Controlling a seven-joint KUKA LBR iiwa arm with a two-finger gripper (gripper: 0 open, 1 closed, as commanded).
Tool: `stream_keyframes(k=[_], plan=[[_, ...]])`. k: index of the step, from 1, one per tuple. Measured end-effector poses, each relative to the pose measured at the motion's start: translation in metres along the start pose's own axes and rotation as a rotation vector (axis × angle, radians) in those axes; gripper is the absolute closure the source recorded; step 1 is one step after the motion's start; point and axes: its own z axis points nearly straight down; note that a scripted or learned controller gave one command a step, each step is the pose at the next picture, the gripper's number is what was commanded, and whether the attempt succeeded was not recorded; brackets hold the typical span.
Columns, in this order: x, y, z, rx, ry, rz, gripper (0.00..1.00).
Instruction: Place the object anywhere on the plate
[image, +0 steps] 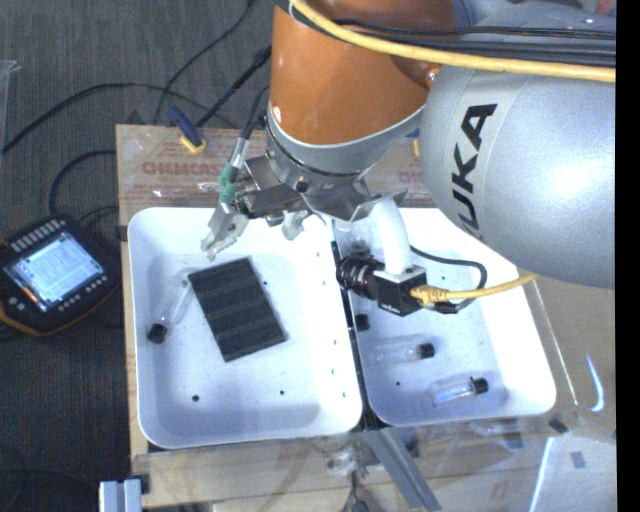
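Gripper (222, 238) hovers over the left bin (170, 400), just above the dark ribbed plate (237, 307); fingers blurred, can't tell their spacing. Arm hides the bins' far edges.

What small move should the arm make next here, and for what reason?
Probably lower the claw slightly toward the near-left, onto the clear vial. The vial lies loose in the left bin beside the dark plate, and nothing shows between the claw's fingers.
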Motion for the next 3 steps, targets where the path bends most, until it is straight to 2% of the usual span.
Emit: stream_keyframes(k=[3], plan=[[0.0, 0.0, 0.0, 0.0, 0.0, 0.0, 0.0]])
